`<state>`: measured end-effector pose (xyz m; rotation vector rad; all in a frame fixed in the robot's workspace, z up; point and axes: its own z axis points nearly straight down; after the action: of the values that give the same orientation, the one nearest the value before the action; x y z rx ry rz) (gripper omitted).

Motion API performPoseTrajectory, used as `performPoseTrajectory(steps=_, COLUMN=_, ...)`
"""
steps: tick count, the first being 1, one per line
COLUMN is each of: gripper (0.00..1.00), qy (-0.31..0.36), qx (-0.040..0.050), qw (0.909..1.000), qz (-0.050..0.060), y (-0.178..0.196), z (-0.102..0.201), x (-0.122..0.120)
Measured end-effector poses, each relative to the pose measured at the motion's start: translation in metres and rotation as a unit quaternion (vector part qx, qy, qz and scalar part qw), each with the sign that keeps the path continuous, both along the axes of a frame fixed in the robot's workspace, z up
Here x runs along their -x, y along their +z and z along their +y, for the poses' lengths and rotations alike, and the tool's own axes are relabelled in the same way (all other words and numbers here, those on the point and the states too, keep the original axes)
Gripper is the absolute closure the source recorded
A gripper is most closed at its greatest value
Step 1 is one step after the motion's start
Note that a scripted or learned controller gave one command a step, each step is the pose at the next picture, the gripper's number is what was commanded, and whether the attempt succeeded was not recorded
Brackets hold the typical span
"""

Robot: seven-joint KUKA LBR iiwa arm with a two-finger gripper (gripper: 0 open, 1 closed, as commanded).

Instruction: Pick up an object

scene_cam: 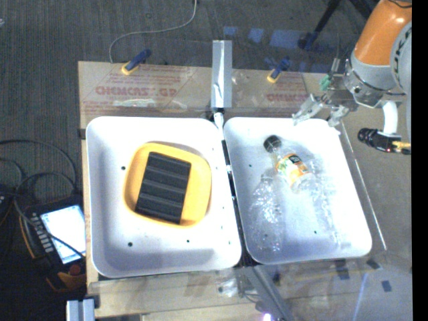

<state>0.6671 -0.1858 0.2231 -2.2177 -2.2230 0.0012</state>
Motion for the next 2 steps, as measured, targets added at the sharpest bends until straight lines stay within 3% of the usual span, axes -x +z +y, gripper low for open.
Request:
performPoseTrajectory(steps=1, gripper=0.0, qy=0.076, qx=0.0004, qw=0.9971, qz=-0.001, y=-0.128, z=0.031, x=0.025)
performPoseTrajectory(steps=2, gripper=0.0, qy=0.085, qx=0.0031, qw=0.9964, qz=-0.007, y=-0.132, z=0.036, x=0.066)
